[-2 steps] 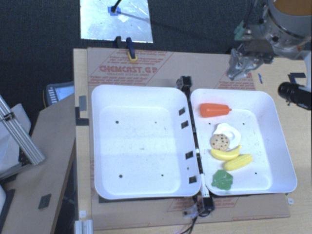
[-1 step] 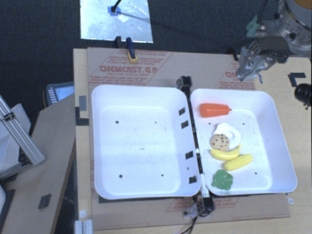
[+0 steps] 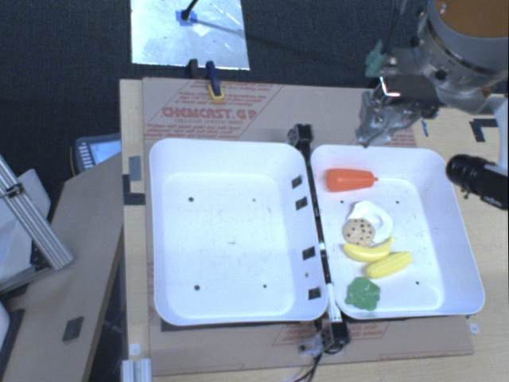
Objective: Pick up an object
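In the right bin [image 3: 445, 213] lie an orange carrot [image 3: 350, 179] near the back, a round speckled cookie [image 3: 359, 230] on a white fried egg [image 3: 372, 217], a yellow banana [image 3: 367, 251], a yellow corn piece [image 3: 388, 264] and a green leafy piece [image 3: 363, 294] at the front. My gripper [image 3: 378, 130] hangs above the right bin's back rim, behind and to the right of the carrot, with nothing visibly between its fingers.
The left bin [image 3: 231, 229] sits beside the right one, joined by a black hinge strip [image 3: 312, 213]. A black cylinder [image 3: 477, 179] juts in at the right. A silver plate [image 3: 189, 21] lies at the back, and a metal rail [image 3: 28, 213] stands at the left.
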Controlling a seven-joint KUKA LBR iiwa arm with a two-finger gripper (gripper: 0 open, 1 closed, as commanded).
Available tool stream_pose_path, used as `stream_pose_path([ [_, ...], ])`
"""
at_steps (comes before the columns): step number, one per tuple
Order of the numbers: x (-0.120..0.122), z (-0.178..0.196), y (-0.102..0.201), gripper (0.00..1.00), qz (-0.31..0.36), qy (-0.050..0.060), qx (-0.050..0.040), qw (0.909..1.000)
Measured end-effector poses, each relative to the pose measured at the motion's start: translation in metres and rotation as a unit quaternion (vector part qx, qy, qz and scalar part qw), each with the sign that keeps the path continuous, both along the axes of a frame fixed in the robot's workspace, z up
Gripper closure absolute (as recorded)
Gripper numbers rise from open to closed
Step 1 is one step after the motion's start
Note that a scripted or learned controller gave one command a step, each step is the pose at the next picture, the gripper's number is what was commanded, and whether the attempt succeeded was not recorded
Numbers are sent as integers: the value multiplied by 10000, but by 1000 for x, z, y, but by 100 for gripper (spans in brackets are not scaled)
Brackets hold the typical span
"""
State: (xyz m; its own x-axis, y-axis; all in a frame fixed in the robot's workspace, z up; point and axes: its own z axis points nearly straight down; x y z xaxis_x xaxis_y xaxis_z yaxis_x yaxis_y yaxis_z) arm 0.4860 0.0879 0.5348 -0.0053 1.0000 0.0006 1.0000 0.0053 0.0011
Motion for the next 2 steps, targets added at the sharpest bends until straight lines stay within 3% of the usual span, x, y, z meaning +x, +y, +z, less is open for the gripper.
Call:
stream_pose_path([
  [2,1,23,-1,100,40,-29,9,10000],
])
